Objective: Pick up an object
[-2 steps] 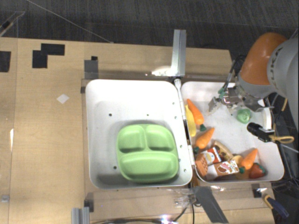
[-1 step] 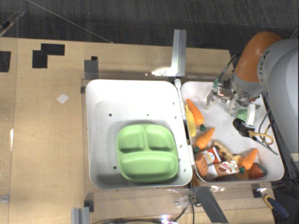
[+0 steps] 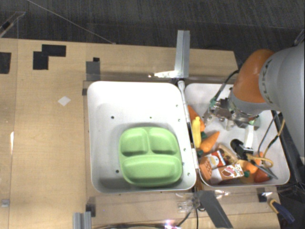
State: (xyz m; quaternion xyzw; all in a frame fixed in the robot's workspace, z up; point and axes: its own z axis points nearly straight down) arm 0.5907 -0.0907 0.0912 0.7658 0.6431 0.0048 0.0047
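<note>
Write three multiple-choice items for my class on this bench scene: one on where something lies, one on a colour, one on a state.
1. Where does the divided plate lie?
A. In the left bin
B. In the right bin
C. On the bare bench

2. What colour is the divided plate?
A. Red
B. Green
C. Blue

3. How does the arm stand?
A. Over the left bin
B. Over the right bin, above the pile of toy food
C. Off the bench altogether

Key: 1 A, since the plate sits alone inside the left bin's walls; 2 B, its whole surface is light green; 3 B, the wrist hangs above the right bin.
</note>
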